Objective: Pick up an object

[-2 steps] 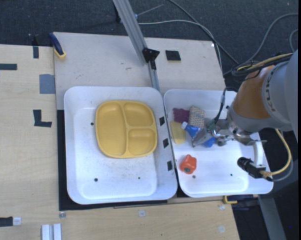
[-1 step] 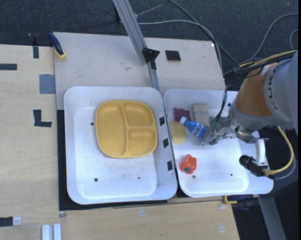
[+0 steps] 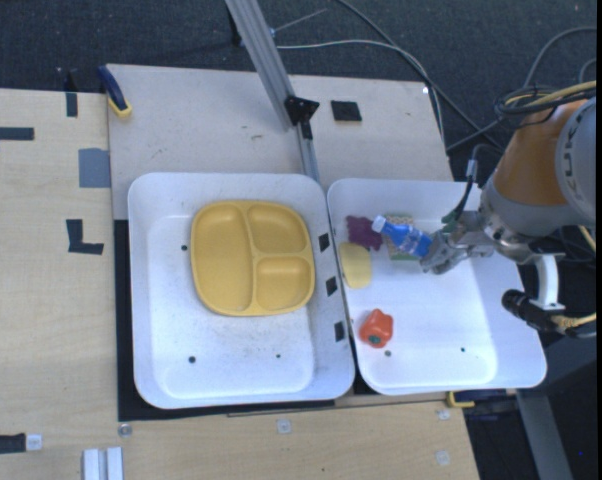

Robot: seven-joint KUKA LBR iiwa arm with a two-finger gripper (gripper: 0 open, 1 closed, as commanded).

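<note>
The gripper (image 3: 439, 258) crowds the blue bottle (image 3: 405, 238) at center right, finger state I cannot tell, and may nudge it away.

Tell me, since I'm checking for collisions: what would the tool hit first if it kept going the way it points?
Probably the blue bottle just left of the tool, though depth is unclear from above.

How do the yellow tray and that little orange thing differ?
The yellow tray lies in the left bin; the orange thing lies in the right bin. The tray is far larger and flat, split into three compartments; the orange thing is small and lumpy. The tray has its bin to itself; the orange thing shares its bin with other small items. Neither is touched by the gripper.
</note>
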